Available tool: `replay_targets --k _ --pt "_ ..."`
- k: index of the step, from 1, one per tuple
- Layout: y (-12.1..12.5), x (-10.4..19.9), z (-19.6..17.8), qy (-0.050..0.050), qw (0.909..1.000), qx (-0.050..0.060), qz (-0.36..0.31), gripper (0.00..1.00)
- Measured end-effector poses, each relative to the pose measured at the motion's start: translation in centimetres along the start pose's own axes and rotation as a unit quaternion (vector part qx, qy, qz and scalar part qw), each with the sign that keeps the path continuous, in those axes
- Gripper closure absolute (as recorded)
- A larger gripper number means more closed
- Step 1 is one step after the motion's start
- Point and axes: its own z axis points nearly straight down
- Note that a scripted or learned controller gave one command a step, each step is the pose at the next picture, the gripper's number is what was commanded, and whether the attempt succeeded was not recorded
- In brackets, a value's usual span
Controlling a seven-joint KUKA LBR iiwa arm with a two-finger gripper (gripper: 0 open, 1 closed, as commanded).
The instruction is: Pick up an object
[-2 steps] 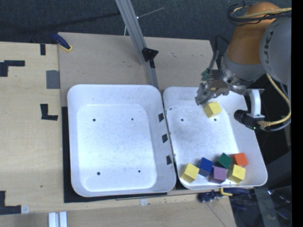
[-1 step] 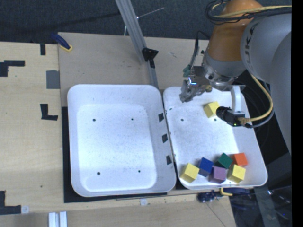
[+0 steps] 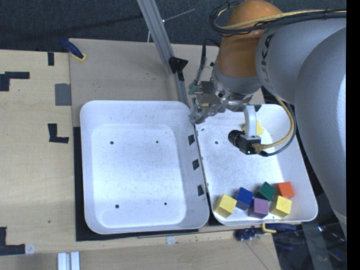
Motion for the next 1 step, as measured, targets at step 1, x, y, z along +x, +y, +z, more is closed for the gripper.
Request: replay_targets --k 1 --pt "-0.13 5.99 -0.59 0.0 1.0 -0.001 0.0 1.0"
